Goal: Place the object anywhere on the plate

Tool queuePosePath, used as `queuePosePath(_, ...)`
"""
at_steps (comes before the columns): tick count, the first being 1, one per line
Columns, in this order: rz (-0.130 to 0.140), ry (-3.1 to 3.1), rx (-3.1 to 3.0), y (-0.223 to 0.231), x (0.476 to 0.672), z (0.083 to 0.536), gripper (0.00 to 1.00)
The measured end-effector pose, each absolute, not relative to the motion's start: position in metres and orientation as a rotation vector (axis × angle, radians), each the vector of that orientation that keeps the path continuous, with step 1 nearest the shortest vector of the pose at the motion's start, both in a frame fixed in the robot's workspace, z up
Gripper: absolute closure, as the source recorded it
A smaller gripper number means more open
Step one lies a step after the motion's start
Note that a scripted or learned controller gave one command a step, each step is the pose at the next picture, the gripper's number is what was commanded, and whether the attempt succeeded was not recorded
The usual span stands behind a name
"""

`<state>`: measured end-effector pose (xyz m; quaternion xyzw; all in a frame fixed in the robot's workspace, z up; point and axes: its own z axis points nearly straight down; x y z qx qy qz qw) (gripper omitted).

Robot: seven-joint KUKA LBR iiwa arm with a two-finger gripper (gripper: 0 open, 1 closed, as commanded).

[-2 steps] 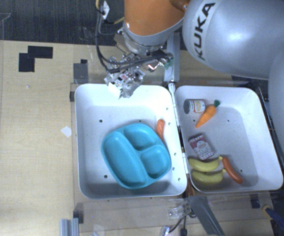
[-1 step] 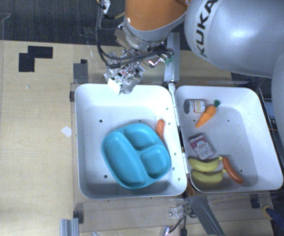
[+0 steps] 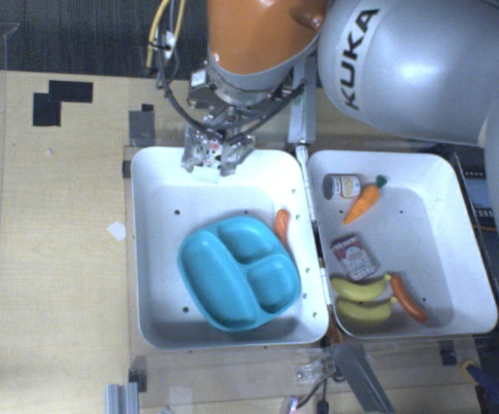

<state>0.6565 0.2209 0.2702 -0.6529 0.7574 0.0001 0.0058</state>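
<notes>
You've got the gripper [image 3: 212, 155] hanging over the far rim of the left bin [image 3: 154, 257], pale fingers [image 3: 199, 155] pointing down, and from this angle I can't tell you whether they're spread or closed, or whether anything sits between them. Above it, the orange band [image 3: 258, 15] is glossy and rounded, the grey arm casing [image 3: 422, 59] smooth and shiny, with yellow and black cables looping down the left side.

Look into that left bin: a blue plate [image 3: 239, 270], smooth plastic, rounded, split into three compartments, lies tilted toward the near right corner. An orange sausage-shaped piece [image 3: 282, 227] lies just beside the plate's far right edge, against the bin's right wall, not on the plate.

Now the right bin [image 3: 465, 231]: a small tin can [image 3: 343, 186] on its side at the far left, a toy carrot [image 3: 363, 201] with a green top just right of it, a dark red packet [image 3: 353, 257] toward the middle, two yellow bananas [image 3: 363, 298] at the near left, and an orange-red sausage shape [image 3: 407, 300] touching their right end.

Both bins are shallow, white, matte, with small dark holes in the floor. Under them you have a pale wood-tone bench [image 3: 51, 274] with black block markings at the far left; dark flooring lies beyond.
</notes>
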Motion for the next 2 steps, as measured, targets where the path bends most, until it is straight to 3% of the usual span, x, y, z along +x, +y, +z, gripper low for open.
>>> queuePosePath(1, -0.004, 2.165, -2.264, 0.118, 0.668, 0.25, 1.0)
queuePosePath(2, -0.002, 2.054, -2.363, 0.171, 0.664, 0.237, 1.0)
